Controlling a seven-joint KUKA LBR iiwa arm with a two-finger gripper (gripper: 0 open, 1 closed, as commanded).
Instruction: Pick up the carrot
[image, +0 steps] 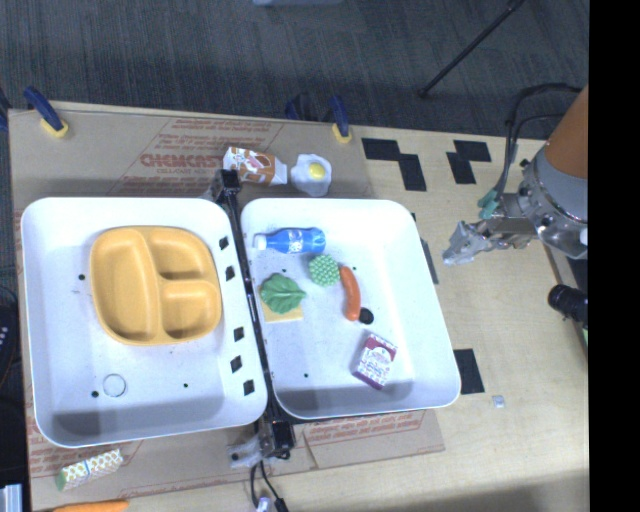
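The carrot (350, 292) is a small orange stick lying nearly lengthwise in the middle of the right bin (432, 318), with a small black object (366, 317) at its near end. My gripper (462, 245) hangs over the bench outside that bin's right rim, well to the right of the carrot and a little farther back. It points left toward the bin, and nothing can be seen held in it.
In the right bin there are also a blue bottle (290, 240), a green round piece (323, 270), a green leaf on a yellow block (282, 295) and a purple packet (374, 360). The left bin (40, 330) holds a yellow divided plate (155, 282). Behind the bins lie a brown packet (250, 165) and a toy egg (312, 173).
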